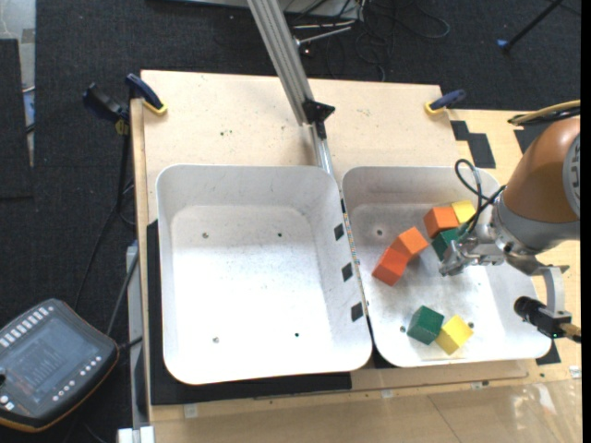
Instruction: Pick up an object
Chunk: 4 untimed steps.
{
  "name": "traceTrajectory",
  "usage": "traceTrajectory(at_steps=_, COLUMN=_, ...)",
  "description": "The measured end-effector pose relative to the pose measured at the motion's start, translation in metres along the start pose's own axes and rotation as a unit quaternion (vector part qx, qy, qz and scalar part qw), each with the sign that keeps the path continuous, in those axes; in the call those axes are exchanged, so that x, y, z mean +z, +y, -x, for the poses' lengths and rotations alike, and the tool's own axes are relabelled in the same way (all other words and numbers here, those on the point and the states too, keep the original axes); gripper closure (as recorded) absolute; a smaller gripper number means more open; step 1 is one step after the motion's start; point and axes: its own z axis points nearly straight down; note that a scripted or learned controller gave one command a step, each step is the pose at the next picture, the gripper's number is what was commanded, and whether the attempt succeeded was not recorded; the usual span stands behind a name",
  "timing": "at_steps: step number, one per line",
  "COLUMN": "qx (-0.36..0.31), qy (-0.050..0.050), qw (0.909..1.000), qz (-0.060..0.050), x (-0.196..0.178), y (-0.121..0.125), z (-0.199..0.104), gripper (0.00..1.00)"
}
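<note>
Since the dark green block (448, 242) sits in the right bin (388, 344) touching the gripper (453, 264) on its far side, among orange blocks (441, 220), a grasp looks close, though I cannot tell how the jaws stand.

The gripper (454, 264) is blurred and partly merges with a dark green block (447, 241), mostly hidden beneath it. The arm (549, 187) is cut off by the right edge. The teach pendant (46, 367) is probably cropped at the lower left.
</note>
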Motion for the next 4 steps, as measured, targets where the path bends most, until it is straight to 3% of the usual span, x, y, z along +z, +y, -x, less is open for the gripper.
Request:
traceTrajectory(at_steps=2, qx=-0.002, qy=-0.001, qw=1.0, qz=0.002, x=-0.095, y=0.007, z=0.003, gripper=1.0)
traceTrajectory(at_steps=3, qx=-0.004, qy=0.001, qw=1.0, qz=0.0, x=-0.101, y=0.012, z=-0.045, gripper=1.0)
traceTrajectory(at_steps=4, qx=-0.005, qy=0.001, qw=1.0, qz=0.0, x=-0.097, y=0.031, z=-0.104, gripper=1.0)
